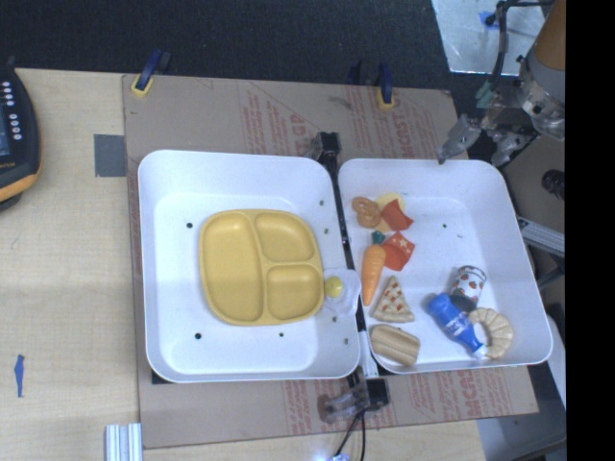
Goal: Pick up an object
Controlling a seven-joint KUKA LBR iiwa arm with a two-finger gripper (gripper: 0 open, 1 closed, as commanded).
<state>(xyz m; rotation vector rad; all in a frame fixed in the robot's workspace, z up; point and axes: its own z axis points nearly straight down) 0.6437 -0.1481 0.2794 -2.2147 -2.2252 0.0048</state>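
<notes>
One fixed camera looks down aslant on both white bins (154,257).

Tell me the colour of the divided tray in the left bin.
Yellow; the divided tray shows plainly in the camera view.

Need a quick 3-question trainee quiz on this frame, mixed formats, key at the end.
1. True or false: the yellow divided plate lies in the right bin.
2. Multiple choice: which item lies directly beside the carrot, just below and to its right in the camera view? A) pizza slice B) blue bottle C) croissant
3. Fill in: the gripper hovers near the right bin's ____ rim, apart from every toy.

Key:
1. False; it lies in the left bin.
2. A
3. far (upper in the view)
</notes>
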